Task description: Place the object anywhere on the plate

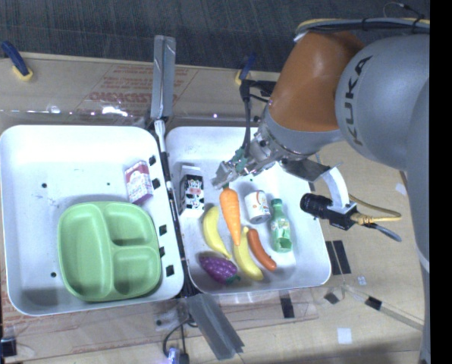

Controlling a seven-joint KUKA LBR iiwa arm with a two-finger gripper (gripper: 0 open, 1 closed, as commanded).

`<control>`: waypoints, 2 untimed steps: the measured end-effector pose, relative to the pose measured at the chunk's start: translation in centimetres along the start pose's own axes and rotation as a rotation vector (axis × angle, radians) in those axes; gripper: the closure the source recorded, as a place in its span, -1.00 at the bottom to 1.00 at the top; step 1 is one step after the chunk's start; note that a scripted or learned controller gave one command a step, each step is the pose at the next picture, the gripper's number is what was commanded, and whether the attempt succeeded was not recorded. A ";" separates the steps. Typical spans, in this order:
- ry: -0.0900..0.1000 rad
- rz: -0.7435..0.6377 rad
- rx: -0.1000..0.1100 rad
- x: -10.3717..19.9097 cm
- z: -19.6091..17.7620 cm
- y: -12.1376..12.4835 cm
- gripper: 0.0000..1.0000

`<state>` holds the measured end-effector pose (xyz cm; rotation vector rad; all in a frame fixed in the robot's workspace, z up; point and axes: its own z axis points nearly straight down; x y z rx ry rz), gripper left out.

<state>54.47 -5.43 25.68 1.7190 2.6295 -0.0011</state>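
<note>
Toys crowd your right bin [306, 268], and which of them counts as the task's object you cannot tell from this view. A smooth orange carrot [230, 212] lies at the centre, tapering toward the near rim. Two curved yellow bananas [246, 258] lie either side of it, touching near their lower ends. A knobbly purple grape bunch [219, 266] sits at the near edge beside them. Right of the carrot you see a small white cup [256, 207], a green bottle [280, 226] lying flat, and a short orange sausage [261, 250]. A small black-and-white carton [193, 192] stands by the left wall.

Your gripper [233, 168] hangs low over the bin's far side, just above the carrot's top; you cannot tell how its tips are set. The grey arm [385, 97] with its orange band reaches in from the right.

Your plate [109, 250], pale green plastic with three compartments and rounded corners, rests in the left bin [29, 165]. A red-and-white box [139, 181] lies just beyond its far edge.

Both glossy white bins sit on a tan cardboard-covered bench [74, 82], with dark ribbed flooring behind.
</note>
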 end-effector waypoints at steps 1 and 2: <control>0.002 -0.102 0.004 6.8 4.8 3.4 1.00; 0.001 -0.101 0.003 6.8 4.8 3.4 -1.00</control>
